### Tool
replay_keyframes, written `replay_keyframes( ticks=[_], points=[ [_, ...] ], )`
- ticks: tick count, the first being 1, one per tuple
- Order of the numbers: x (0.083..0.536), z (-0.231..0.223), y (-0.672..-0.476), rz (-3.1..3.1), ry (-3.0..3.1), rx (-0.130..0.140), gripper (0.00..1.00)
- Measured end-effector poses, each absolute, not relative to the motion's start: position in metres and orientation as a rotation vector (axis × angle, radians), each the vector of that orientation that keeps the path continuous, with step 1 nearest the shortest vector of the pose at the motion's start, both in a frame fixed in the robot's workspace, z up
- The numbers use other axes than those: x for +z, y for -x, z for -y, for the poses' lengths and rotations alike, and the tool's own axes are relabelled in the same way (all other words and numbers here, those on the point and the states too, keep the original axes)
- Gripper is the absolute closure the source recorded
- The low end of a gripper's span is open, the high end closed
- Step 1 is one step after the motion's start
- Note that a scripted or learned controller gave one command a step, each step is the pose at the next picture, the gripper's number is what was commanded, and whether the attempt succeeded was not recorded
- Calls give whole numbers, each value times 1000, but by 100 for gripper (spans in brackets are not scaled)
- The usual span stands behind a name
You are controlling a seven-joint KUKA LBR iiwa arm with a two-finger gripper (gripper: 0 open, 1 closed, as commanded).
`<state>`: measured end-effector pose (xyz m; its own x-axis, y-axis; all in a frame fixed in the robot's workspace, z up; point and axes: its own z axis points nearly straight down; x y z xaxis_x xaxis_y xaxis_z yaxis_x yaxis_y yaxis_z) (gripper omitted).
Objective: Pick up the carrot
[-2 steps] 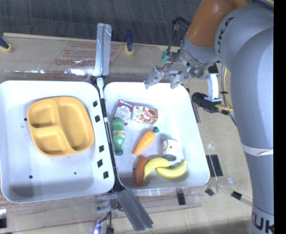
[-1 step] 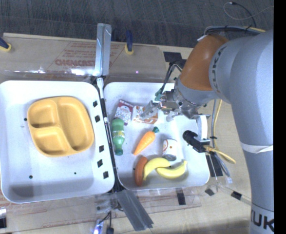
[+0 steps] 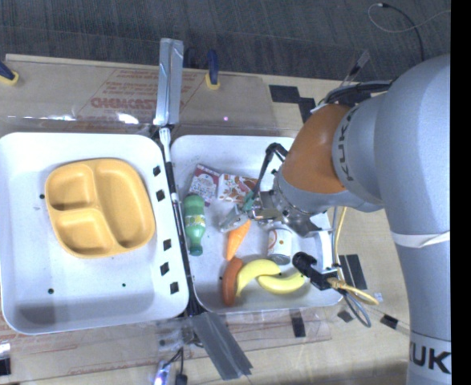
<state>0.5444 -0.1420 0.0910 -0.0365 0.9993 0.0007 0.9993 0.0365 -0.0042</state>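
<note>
- Gripper (image 3: 249, 209) low in right bin (image 3: 219, 147), just above carrot (image 3: 236, 240)
- Finger state: cannot tell
- Banana (image 3: 271, 277) lies near carrot

Two white bins sit side by side. The left bin (image 3: 18, 215) holds a yellow plate (image 3: 99, 207) with three parts. In the right bin (image 3: 219, 147) lie a carrot (image 3: 235, 239), a green bottle (image 3: 193, 223), a banana (image 3: 271, 277) and a snack packet (image 3: 215, 184). The end effector (image 3: 259, 207) hangs just above the carrot's top end, beside the packet.
</note>
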Motion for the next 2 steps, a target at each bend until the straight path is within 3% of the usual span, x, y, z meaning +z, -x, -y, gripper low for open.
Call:
replay_keyframes(
  ticks=[1, 2],
  points=[
    [101, 142, -545, 2265, 2173, 5, 100],
    [191, 91, -596, 2225, 2215, 0, 100]
  ],
)
